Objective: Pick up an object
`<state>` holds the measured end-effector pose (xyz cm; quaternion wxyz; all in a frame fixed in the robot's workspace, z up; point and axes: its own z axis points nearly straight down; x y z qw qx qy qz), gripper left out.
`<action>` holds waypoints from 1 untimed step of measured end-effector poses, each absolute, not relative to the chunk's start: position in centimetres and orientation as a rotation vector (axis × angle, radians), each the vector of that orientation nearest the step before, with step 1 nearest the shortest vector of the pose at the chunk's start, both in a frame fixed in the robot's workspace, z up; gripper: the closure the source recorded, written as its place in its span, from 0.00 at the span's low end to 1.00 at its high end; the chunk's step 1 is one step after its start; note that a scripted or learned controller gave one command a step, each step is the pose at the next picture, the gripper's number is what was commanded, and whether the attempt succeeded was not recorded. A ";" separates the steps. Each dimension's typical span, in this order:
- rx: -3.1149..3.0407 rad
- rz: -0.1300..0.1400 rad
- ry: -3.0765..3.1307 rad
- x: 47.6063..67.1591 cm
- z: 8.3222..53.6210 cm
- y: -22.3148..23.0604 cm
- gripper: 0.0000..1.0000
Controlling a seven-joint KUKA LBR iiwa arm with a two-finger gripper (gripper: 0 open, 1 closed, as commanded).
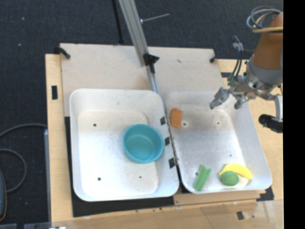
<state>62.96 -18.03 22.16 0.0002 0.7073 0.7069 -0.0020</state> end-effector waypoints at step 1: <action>2.224 -0.007 2.222 62.4 15.9 -18.3 0.00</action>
